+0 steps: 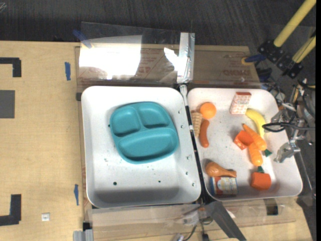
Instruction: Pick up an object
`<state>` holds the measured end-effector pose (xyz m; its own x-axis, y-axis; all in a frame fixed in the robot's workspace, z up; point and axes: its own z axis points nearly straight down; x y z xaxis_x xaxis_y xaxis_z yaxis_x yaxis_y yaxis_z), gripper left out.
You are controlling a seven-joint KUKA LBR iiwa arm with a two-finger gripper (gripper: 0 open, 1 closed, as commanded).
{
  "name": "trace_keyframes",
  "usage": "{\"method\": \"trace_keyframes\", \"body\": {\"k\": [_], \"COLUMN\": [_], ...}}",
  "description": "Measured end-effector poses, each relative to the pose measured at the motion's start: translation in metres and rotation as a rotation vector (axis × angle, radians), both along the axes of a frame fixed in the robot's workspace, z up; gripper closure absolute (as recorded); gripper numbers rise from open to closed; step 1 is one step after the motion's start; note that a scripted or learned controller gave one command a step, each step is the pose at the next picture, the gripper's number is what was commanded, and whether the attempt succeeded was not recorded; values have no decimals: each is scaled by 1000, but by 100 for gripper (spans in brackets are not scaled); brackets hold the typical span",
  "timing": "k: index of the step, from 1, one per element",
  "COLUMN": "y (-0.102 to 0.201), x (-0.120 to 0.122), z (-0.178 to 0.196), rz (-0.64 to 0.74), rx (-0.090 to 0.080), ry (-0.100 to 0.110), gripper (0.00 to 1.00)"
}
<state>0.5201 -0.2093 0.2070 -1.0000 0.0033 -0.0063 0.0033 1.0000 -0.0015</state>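
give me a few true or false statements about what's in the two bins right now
1. The teal divided plate lies in the left bin. True.
2. The banana lies in the left bin. False: it lies in the right bin, near the far right corner.
3. The orange ball sits on the teal plate. False: it sits in the right bin, near the wall between the bins.
4. The can lies near the right bin's front edge. True.
5. The small box is near the right bin's far edge. True.
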Motion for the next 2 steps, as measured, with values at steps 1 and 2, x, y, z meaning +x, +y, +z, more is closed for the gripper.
{"method": "trace_keyframes", "body": {"k": [1,2], "y": [7,11], "x": [-30,16], "z": [-102,-108], "rz": [176,245], "rx": [-9,-13], "ry": [-16,-22], "gripper": [0,0]}}
